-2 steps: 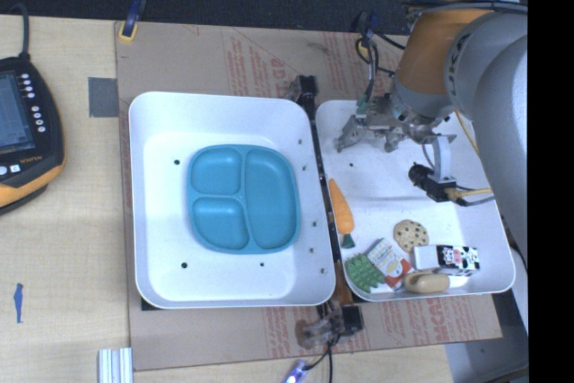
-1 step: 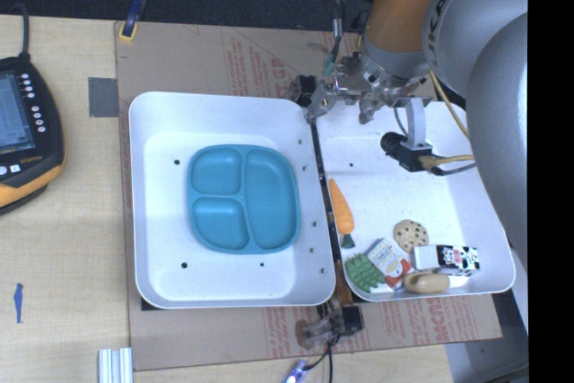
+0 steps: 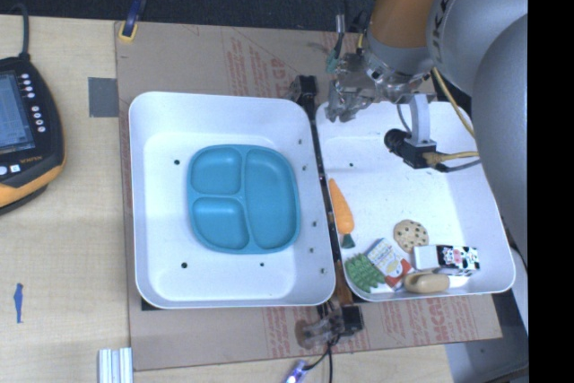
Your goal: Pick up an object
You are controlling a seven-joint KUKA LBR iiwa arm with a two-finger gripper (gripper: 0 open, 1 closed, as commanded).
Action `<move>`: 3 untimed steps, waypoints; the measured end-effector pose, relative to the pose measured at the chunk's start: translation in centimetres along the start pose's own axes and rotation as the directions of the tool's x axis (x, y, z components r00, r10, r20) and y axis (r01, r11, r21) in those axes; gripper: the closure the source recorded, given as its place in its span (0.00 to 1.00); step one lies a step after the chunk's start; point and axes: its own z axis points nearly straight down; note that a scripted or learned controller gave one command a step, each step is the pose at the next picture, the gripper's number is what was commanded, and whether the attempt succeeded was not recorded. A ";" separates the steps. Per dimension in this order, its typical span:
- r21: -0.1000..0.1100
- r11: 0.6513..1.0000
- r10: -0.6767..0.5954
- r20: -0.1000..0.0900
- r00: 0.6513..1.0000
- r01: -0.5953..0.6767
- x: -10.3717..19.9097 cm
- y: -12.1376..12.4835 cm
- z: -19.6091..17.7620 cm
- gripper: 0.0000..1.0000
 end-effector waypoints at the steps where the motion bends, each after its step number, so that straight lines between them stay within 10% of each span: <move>1: -0.003 1.000 0.002 0.002 1.000 -0.002 5.5 0.0 -0.1 1.00; 2: -0.002 1.000 0.006 0.003 1.000 -0.006 -5.4 -0.1 -3.5 1.00; 3: 0.001 1.000 0.002 0.001 1.000 -0.002 1.1 0.0 -2.6 1.00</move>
